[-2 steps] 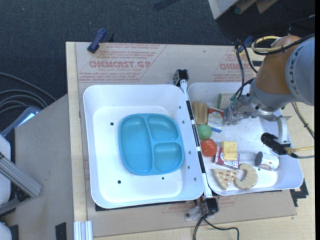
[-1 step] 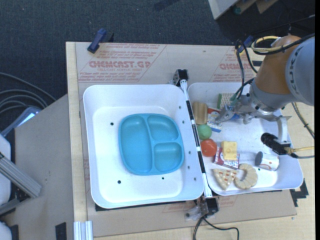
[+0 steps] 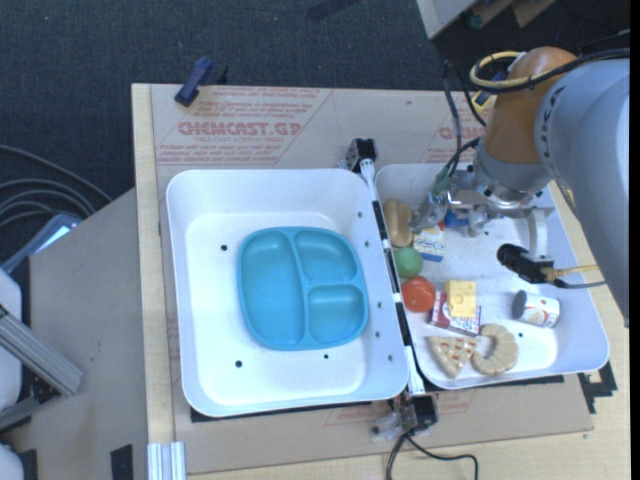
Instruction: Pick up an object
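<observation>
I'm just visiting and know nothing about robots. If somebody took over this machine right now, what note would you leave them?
Gripper: low over the far end of the right bin; whether it is open or shut cannot be told, and nothing is seen held.
Things: toy food all lies in the right bin: green ball, tomato, cheese block, pizza slice, bitten cookie, small can. The blue divided plate sits in the left bin.
Done: no pick visible yet.
Left: grasp one object and lift it.
</observation>
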Robot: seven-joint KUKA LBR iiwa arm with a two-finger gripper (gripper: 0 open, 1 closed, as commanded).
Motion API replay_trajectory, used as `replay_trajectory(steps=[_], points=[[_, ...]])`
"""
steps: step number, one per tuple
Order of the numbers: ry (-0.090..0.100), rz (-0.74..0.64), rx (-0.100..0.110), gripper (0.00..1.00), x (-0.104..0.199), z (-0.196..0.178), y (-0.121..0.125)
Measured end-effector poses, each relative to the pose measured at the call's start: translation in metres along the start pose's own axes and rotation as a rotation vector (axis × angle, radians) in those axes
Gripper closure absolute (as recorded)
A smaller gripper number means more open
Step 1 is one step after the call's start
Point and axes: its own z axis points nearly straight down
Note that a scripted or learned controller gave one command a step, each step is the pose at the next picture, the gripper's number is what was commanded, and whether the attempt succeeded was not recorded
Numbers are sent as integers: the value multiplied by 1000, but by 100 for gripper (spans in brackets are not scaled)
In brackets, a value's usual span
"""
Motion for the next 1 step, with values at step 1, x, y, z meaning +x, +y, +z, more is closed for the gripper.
replay_trajectory(steps=[1], points=[[-1, -1, 1, 100, 0, -10, 0]])
